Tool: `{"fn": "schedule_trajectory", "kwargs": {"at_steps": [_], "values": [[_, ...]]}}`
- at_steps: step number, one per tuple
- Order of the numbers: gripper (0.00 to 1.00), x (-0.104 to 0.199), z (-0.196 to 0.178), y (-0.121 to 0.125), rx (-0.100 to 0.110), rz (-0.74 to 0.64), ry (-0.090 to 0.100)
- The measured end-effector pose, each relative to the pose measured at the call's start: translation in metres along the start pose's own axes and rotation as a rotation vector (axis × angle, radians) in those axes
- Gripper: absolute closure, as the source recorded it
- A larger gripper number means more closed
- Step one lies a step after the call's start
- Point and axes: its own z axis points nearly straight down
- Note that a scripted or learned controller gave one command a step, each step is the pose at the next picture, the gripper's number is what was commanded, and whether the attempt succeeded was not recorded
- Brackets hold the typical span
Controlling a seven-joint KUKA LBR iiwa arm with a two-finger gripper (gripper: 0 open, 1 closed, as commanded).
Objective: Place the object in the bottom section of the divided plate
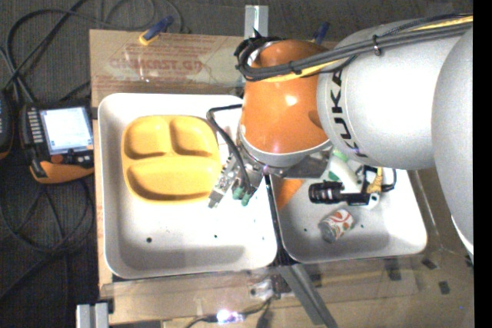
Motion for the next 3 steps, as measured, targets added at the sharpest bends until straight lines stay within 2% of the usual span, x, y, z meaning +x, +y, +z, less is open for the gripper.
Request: {"fn": "schedule_trajectory", "kwargs": {"at_steps": [1, 2, 3], "values": [[1.0, 0.045, 0.019, 0.058, 0.003, 0.24, 0.003], [1.0, 0.024, -0.074, 0.029, 0.001, 0.237, -0.001], [1.0, -0.009, 0.037, -0.025, 0.003, 0.266, 0.003]]}}
